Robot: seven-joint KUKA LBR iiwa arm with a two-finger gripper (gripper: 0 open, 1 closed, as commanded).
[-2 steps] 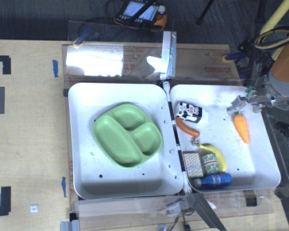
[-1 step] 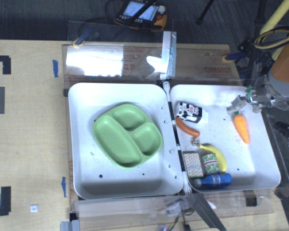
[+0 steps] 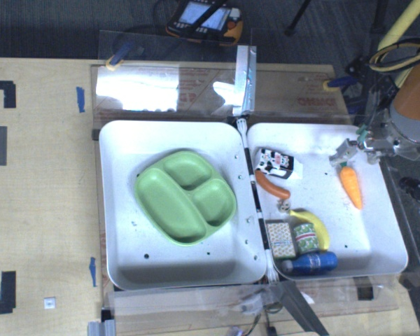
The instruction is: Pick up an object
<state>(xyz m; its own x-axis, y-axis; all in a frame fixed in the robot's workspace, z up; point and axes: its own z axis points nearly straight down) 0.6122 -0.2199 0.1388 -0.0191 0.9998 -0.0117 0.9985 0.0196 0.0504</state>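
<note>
The right bin (image 3: pixel 378 243) holds several small objects. An orange carrot (image 3: pixel 351 186) lies near its far right side. My gripper (image 3: pixel 358 148) hangs at the bin's back right corner, just above the carrot's top end, with nothing visibly held. Further left lie a black-and-white cow-patterned item (image 3: pixel 275 162) and a reddish sausage (image 3: pixel 272 185). Near the front sit a yellow banana (image 3: pixel 313 225), a patterned box (image 3: pixel 281 239), a green-and-white packet (image 3: pixel 306 241) and a blue bottle (image 3: pixel 310 262).
The left bin (image 3: pixel 119 257) holds a green divided plate (image 3: pixel 185 195). A raised divider (image 3: pixel 253 187) separates the two bins. A clear panel (image 3: pixel 168 82) stands behind them. Cables and the arm's body crowd the right edge.
</note>
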